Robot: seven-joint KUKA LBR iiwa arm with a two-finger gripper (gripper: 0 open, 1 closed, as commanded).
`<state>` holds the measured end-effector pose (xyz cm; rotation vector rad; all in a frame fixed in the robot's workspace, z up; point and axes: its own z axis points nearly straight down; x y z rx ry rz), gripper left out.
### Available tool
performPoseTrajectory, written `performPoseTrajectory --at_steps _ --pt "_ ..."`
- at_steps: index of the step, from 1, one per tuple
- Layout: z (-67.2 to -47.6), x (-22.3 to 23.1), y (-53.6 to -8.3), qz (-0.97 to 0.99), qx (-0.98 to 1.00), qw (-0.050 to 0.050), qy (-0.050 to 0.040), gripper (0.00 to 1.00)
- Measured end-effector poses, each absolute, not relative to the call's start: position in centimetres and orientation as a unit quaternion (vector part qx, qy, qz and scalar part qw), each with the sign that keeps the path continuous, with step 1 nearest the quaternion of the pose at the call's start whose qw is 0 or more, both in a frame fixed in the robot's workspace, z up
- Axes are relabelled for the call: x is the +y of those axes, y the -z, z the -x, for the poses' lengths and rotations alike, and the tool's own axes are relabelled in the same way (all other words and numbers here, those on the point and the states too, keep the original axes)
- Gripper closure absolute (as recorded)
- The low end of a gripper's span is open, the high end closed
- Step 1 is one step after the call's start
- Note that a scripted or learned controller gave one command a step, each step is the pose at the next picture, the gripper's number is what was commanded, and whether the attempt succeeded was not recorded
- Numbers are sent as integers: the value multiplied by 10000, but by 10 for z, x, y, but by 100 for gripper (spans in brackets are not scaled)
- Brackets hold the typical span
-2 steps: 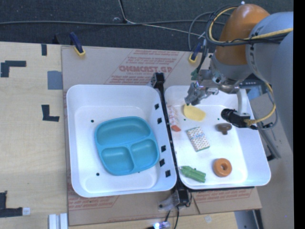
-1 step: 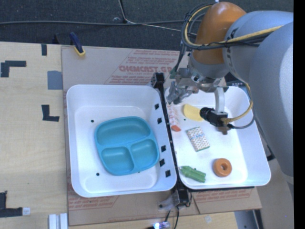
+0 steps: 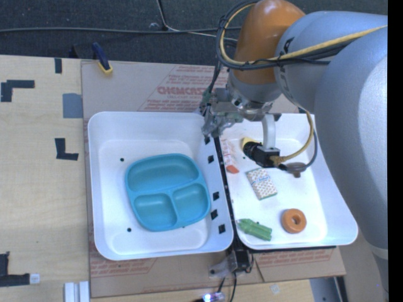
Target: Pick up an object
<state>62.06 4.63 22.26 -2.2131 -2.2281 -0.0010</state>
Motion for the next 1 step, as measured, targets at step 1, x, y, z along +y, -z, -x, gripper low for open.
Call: performPoseTrajectory --at_steps 1 --pt "-636 98 -225 7050 -7092 4 1 100"
